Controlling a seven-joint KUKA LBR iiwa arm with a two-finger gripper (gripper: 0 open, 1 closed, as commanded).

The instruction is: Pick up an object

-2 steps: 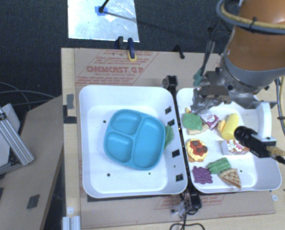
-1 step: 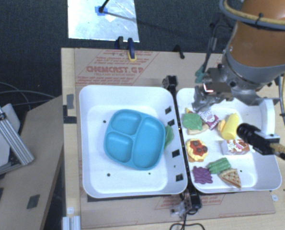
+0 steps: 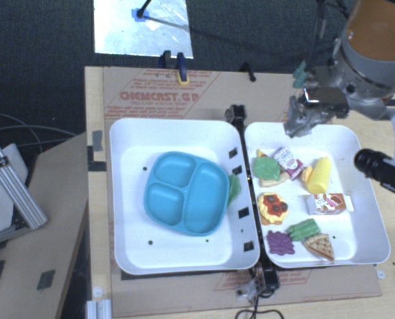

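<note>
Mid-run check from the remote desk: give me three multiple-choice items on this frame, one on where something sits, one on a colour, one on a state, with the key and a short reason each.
1. Where does the divided plate lie?
A. In the left bin
B. In the right bin
C. On the cardboard behind the bins

2. What colour is the divided plate?
A. Red
B. Blue
C. White

3. How does the gripper stand relative to the toy food?
A. Pressed on the waffle slice
B. Above the right bin's back left corner, apart from the items
C. Over the left bin

Key: 1 A, the plate rests on the left bin's floor. 2 B, it is plainly light blue. 3 B, the gripper hangs by the back rim, with the yellow piece and the purple grapes lying nearer the camera, untouched.
</note>
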